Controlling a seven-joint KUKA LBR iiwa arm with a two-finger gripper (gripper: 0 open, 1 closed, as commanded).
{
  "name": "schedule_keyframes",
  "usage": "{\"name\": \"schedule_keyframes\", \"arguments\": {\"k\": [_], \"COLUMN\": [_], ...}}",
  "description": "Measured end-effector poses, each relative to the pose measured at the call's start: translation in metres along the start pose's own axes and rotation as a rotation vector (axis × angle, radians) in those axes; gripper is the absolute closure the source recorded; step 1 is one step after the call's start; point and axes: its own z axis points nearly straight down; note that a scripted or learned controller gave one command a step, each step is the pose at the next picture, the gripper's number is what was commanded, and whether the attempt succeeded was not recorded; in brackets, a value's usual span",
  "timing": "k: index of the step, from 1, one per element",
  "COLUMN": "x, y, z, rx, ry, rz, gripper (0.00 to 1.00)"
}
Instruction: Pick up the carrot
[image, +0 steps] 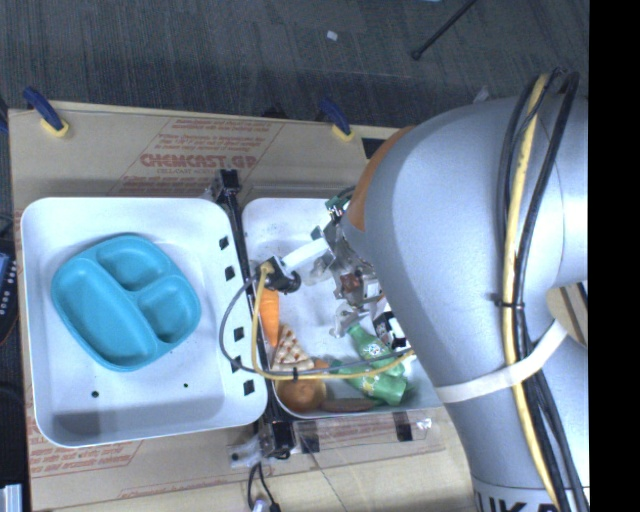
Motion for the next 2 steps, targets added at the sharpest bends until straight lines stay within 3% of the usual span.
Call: {"name": "schedule_keyframes", "arguments": {"k": [1, 2], "x": [-0.011, 0.020], "y": [-0.004, 0.004], "z": [0.013, 0.011], "rx": [-0.001, 0.000], "ry": [0.005, 0.011], "rz": [-0.002, 0.001], "gripper": [0.00, 0.00]}}
